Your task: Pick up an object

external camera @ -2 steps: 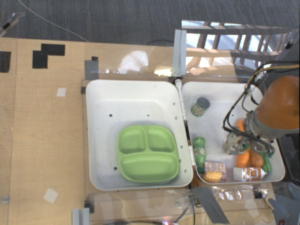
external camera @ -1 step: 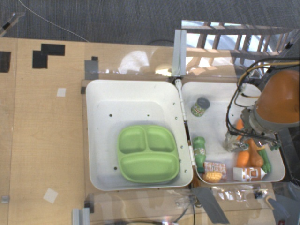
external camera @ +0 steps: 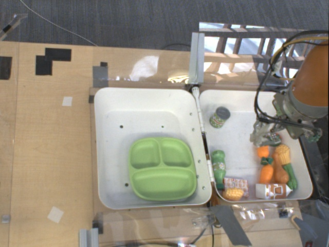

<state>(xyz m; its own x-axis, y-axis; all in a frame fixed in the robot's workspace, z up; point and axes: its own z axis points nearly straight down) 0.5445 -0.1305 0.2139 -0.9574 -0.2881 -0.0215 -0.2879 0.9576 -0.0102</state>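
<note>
Gripper (external camera: 266,136) blurred above toy carrot (external camera: 265,173), right bin (external camera: 234,138); grasp unclear.

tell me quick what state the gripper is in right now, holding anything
gripper: over the right bin, just above the toy carrot; open or closed cannot be told, nothing seen held.

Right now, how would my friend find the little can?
Look in the right bin, the one crowded with toy food. The can sits alone near its far left corner. It is a small green cylinder with a grey lid, lying apart from the pile of orange vegetables.
</note>
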